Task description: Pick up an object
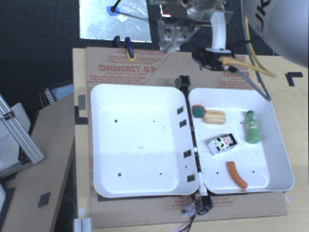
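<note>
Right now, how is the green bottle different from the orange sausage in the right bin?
The green bottle is green with a yellowish label; the orange sausage is plain orange. The bottle is thicker, while the sausage is slim and slightly curved. The bottle lies near the bin's far right side; the sausage lies nearer the front edge. Both lie flat in the right bin, untouched by the gripper.

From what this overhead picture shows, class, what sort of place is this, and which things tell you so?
Probably a robotics lab test bench: a robot arm over two white bins, toy food such as a green bottle and sausage, with cables across the board.
</note>
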You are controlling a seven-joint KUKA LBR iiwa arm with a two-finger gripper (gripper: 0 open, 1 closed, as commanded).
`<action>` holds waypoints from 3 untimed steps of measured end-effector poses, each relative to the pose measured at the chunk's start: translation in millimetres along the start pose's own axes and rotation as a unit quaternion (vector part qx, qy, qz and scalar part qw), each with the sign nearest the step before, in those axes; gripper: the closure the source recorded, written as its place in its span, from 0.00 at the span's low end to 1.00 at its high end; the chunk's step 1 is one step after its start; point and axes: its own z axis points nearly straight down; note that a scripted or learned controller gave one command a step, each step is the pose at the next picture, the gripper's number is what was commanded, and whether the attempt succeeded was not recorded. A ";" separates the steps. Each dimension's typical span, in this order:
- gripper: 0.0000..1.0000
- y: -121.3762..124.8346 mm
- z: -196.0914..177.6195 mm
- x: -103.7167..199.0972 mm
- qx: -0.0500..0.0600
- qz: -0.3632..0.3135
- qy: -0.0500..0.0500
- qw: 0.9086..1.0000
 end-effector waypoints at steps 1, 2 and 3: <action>1.00 -40.5 -49.0 -32.9 -0.003 -0.001 0.002 1.000; 1.00 43.0 -43.5 -22.0 -0.001 -0.002 0.001 1.000; 1.00 -31.0 -46.4 -30.6 0.000 -0.004 0.002 1.000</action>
